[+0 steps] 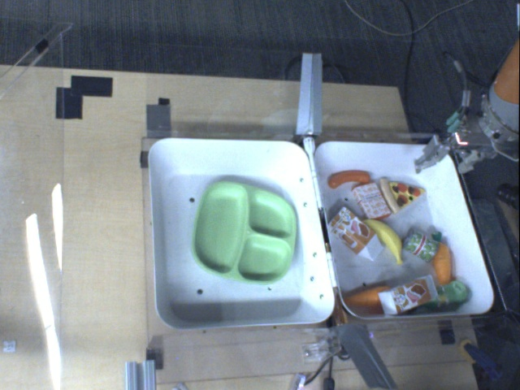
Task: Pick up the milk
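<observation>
Milk (pixel 353 231) in right bin, well apart from fingers (pixel 443 149) at far corner.

The grey arm with its orange band (pixel 508 84) is cut off by the right edge; the small metal end effector (pixel 445 146) is too blurred to judge its fingers; a long orange carrot (pixel 363 300) lies partly under a small printed carton (pixel 409 295)

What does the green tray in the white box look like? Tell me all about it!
The green tray is pale green and looks like smooth plastic. It has rounded corners and three shallow hollows: one long one on the view's left and two smaller ones on the right. It lies flat, turned a little askew, near the middle of the left bin, resting on the bin's white floor. Nothing lies in its hollows, and nothing else touches it.
</observation>
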